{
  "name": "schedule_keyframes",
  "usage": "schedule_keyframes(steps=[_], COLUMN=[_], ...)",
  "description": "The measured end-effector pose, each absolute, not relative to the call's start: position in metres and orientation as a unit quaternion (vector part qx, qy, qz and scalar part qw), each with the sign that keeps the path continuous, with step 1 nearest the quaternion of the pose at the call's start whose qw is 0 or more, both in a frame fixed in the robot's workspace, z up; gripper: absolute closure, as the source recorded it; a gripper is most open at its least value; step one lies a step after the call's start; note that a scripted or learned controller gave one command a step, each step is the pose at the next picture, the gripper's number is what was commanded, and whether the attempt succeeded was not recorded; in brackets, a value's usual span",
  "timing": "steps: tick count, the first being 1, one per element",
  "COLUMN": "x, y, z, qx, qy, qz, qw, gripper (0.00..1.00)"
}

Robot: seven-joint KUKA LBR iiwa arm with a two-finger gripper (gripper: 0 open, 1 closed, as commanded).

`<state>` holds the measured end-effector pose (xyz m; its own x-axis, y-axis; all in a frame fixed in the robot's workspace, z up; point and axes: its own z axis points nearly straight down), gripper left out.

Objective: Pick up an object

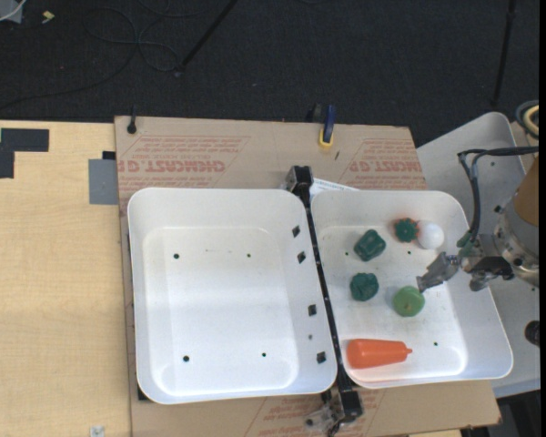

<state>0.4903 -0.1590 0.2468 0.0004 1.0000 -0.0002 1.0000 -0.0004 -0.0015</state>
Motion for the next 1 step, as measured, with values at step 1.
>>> schedule_keyframes(steps=[1], x=[0.4707], y=[-0.0824], z=[0.0948], qx=[-0.705], qy=[-0.709], qz=[0.0042], qw=[0.010], gripper=[0.00])
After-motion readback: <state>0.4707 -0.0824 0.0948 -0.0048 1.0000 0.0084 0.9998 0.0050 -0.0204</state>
